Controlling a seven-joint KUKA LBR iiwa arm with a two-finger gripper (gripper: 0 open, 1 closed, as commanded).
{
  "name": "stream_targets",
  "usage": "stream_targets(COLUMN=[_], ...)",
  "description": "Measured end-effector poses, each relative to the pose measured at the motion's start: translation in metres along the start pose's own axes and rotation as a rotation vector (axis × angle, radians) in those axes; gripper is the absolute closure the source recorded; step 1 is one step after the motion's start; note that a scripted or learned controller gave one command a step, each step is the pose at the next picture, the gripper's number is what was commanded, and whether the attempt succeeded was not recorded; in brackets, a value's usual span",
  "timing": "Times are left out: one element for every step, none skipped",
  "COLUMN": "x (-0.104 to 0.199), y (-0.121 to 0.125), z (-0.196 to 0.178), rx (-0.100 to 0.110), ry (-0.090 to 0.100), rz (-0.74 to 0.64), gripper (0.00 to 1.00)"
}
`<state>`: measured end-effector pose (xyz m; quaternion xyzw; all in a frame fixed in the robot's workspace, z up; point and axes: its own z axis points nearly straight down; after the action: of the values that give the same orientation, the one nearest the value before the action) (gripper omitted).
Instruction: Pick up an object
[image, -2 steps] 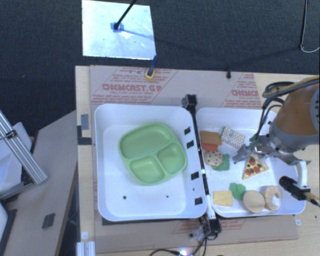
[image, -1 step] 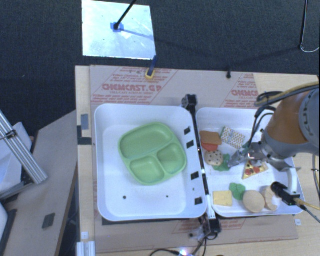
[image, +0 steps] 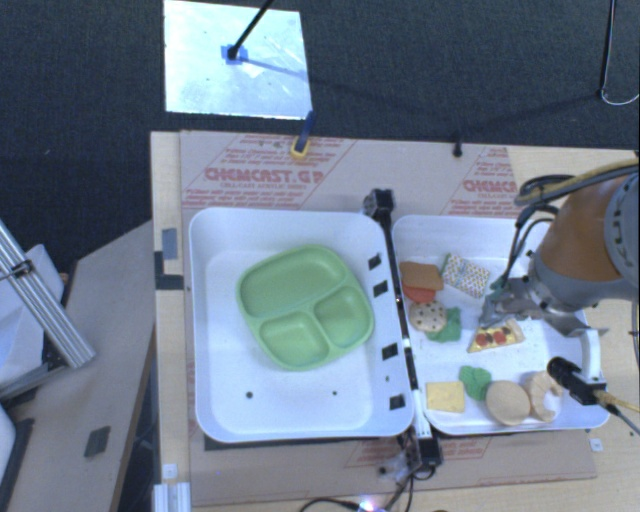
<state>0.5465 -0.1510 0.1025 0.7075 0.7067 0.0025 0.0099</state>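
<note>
Nearest the viewer, along the near edge of the right bin (image: 575, 420), lie a yellow cheese square (image: 445, 397), a green leafy piece (image: 475, 380), a tan bun (image: 507, 402) and a pale, lumpy item (image: 545, 394). Just beyond them, mid-bin, a pizza slice (image: 496, 336) rests flat on the floor of the bin. Further left are a round cookie (image: 428, 318) touching a second green piece (image: 449, 325), and at the far side a stacked sandwich piece (image: 421, 278) beside a patterned white block (image: 466, 275).

The gripper (image: 497, 308) stands over the far end of the pizza slice, close above or in contact with it. Whether the tool is released or clenched cannot be told from this angle. No item is seen between its parts, and every item appears to rest on the bin floor.

The left bin (image: 215, 340) holds a green divided plate (image: 303, 305), well apart from the arm.

Task status, as judged: approach is done; the pizza slice looks like the likely target. Grasp and lift remain outstanding.
</note>
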Motion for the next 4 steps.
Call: stream_targets(x=[0.001, 0.003, 0.003, 0.051], y=[0.000, 0.003, 0.005, 0.014], z=[-0.044, -0.108, -0.123, -0.131], rx=[0.012, 0.009, 0.013, 0.014], ry=[0.009, 0.008, 0.009, 0.011], rz=[-0.005, -0.006, -0.006, -0.011], gripper=[1.00, 1.00, 1.00, 1.00])
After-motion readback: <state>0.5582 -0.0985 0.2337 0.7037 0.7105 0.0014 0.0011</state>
